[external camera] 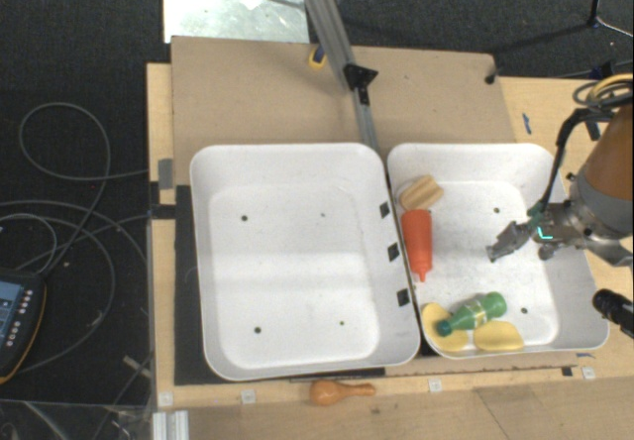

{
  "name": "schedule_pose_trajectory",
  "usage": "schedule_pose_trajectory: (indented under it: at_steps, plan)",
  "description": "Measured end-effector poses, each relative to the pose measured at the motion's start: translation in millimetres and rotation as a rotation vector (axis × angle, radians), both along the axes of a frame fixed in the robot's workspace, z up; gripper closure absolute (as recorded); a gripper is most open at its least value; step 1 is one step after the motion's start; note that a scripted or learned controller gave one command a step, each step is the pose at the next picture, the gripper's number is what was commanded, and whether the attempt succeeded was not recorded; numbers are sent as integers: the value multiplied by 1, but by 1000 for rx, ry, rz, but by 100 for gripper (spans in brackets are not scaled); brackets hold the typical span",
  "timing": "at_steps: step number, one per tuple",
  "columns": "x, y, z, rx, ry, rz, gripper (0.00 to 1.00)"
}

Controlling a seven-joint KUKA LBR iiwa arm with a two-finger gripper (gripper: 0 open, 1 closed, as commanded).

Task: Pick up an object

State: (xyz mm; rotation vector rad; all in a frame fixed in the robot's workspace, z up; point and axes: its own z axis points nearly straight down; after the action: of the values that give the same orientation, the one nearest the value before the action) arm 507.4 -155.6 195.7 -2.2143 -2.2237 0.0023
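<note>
The right bin (pixel 466 163) holds a red-orange carrot-like piece (pixel 419 243) along its left wall, with a tan bread-like block (pixel 420 193) just above it. A green bottle (pixel 474 313) lies tilted across yellow banana-like pieces (pixel 498 336) at the bin's front. My gripper (pixel 503 243) hangs over the right part of this bin, pointing left, well to the right of the carrot and above the bottle. Nothing shows between its tips.
The left bin (pixel 287 170) sits beside the right one, joined by black clips (pixel 392 251). An orange pear-shaped toy (pixel 340 390) lies on the bench in front of the bins. A metal pole (pixel 332 27) slants in from the back.
</note>
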Motion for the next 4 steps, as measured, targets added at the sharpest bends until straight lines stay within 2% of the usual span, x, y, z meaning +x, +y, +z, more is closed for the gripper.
schedule_pose_trajectory:
  at_steps: [1,3,4]
  plan:
    - [1,0,2,-1,-5,-2,0]
    - [-6,1,-108,0,0,-5,0]
    - [-4,1,-94,-2,-6,-5,100]
